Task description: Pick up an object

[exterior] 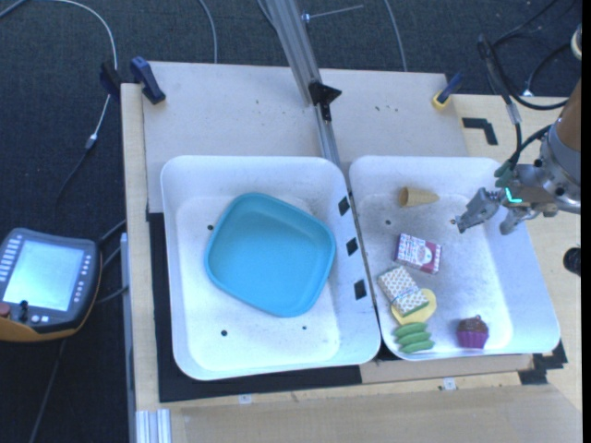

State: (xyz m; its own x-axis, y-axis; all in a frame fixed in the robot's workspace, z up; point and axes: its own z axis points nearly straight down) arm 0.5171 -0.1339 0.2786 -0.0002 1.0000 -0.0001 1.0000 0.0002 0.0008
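Teach pendant (42,284) left of bench, 2 blue clamps (148,79) at back corners, cables (102,26) on dark floor.

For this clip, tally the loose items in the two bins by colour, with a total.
Blue: 1, the plate in the left bin
Tan: 1, the cone
Red and white: 1, the small carton
Checked: 1, the packet
Yellow: 1, the piece
Green: 1, the pod
Purple: 1, the piece
Total: 7
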